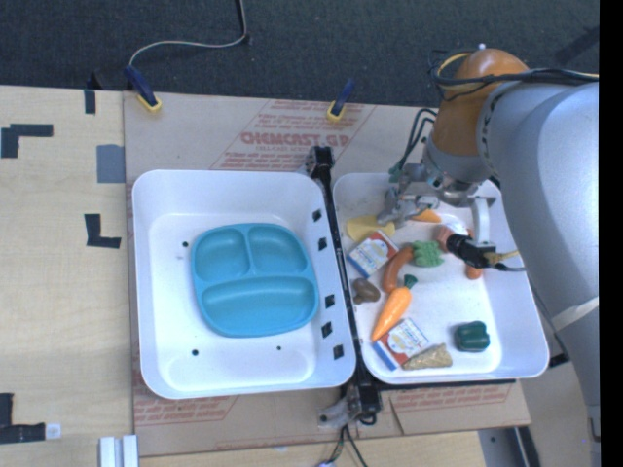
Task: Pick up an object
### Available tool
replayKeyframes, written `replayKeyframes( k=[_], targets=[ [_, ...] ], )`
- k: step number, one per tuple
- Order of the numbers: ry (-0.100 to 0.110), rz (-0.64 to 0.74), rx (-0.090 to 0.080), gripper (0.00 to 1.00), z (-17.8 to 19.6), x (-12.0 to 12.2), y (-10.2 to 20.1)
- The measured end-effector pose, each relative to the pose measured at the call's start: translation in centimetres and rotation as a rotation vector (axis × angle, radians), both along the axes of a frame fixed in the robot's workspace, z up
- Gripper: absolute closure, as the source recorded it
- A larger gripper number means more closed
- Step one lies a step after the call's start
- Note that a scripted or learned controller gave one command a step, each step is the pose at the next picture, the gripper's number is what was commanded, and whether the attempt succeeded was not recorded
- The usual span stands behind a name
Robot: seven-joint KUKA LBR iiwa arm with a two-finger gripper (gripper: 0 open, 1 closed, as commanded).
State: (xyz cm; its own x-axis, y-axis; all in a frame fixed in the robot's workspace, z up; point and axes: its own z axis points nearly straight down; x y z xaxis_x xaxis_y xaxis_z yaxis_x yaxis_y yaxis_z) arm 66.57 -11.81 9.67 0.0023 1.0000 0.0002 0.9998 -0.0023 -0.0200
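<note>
I have the gripper (397, 212) low in the right bin (516, 343), just above the yellow piece (361, 227), its grip unreadable from here, so next I'd judge a short descent onto it.

A cardboard sheet (243, 134) clamped by yellow-and-blue clips (143, 88) covers a pale wooden bench (54, 290), dark carpet (292, 17) beyond.

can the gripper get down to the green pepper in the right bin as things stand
Probably yes. The green pepper lies alone on bare white floor near the right bin's front corner, apart from the other toys; the gripper sits over the bin's far end.
</note>
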Motion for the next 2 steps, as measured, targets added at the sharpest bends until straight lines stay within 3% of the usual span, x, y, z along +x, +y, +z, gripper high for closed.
replayKeyframes(
  k=[1,2],
  targets=[
    [0.005,0.0,0.0,0.0,-0.2,-0.2,0.0],
    [-0.022,0.003,-0.001,0.0,-1.0,-6.9,1.4]
  ],
)
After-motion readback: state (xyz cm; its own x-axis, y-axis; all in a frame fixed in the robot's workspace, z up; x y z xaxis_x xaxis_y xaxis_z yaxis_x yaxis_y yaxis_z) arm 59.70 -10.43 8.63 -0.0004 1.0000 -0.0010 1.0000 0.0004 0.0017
